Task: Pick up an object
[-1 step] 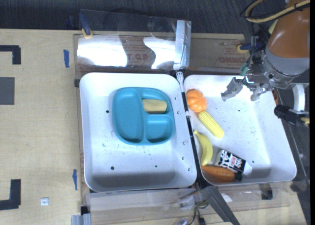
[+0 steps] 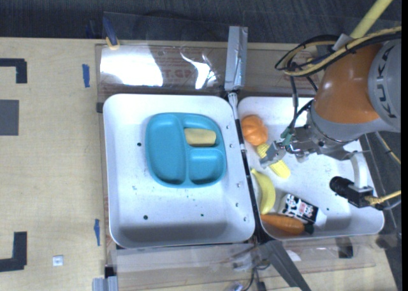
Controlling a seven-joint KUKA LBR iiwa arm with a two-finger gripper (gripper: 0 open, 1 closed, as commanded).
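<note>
Roughly: gripper [image 2: 275,153] low in right bin [image 2: 363,216], can't tell its state. Small yellow piece [image 2: 278,168] just beneath, near left wall. Looks light, stiff, smooth; pinch across short width.

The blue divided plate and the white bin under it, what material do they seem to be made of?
The blue divided plate looks like matte moulded plastic: even colour, soft rounded compartment edges. The shallow white bin seems to be smooth, slightly glossy plastic, with rounded corners and faint reflections, though painted metal is possible.

bins [image 2: 127,207]: white plastic, smooth | tray [image 2: 167,156]: blue plastic (matt) | bench [image 2: 51,156]: pale wood, matt
</note>
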